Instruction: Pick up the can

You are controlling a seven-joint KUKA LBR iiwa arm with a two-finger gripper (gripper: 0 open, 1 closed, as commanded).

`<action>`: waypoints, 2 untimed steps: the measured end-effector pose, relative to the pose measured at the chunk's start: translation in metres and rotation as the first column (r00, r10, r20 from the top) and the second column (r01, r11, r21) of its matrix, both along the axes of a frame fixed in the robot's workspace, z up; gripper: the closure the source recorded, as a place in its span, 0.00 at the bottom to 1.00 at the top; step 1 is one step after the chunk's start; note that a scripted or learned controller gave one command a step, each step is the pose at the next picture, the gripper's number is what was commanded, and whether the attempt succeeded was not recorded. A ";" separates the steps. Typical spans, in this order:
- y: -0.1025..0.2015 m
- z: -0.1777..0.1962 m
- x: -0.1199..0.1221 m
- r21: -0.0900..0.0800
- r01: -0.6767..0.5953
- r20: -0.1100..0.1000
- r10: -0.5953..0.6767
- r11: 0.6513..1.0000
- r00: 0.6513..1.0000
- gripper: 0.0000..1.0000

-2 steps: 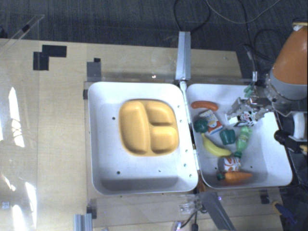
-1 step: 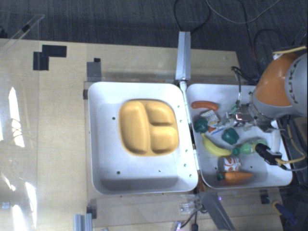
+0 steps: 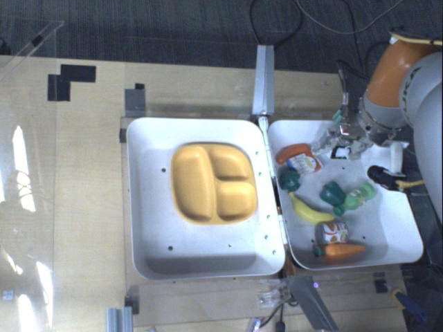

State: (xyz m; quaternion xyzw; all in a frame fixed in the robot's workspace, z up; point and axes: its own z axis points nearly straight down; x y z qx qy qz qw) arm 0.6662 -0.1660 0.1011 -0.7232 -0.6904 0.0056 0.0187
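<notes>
Can (image 3: 333, 232) first: you find it standing near the front edge of the right bin (image 3: 408, 244), its orange-and-white label facing you, with a carrot (image 3: 344, 251) lying just in front of it and touching its base.

Now sweep from the left. On the left side of the bench (image 3: 69, 220) you see bare pale wood with two black markers near the back edge. Next comes the left bin (image 3: 149, 254), which holds a yellow divided tray (image 3: 213, 182) in its middle. A metal rail (image 3: 264, 81) runs back from the seam between the two bins.

In the right bin, near its back-left corner, you see a red-and-white packet (image 3: 300, 158), and just in front of it a dark teal piece (image 3: 289, 180). A banana (image 3: 309, 210) lies between that piece and the can. Right of the banana sits a green block (image 3: 333, 193), touching a pale green bottle (image 3: 360, 195).

At the bin's back edge, the tool (image 3: 344, 144) hangs low, well apart from the can. You cannot tell how far its fingers are spread, and nothing is visibly in its grasp.
</notes>
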 end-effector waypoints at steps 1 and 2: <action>0.002 0.009 -0.002 0.003 -0.006 -0.013 0.006 1.000 1.000 1.00; 0.017 0.112 0.001 -0.019 0.323 0.041 -0.322 0.946 0.946 1.00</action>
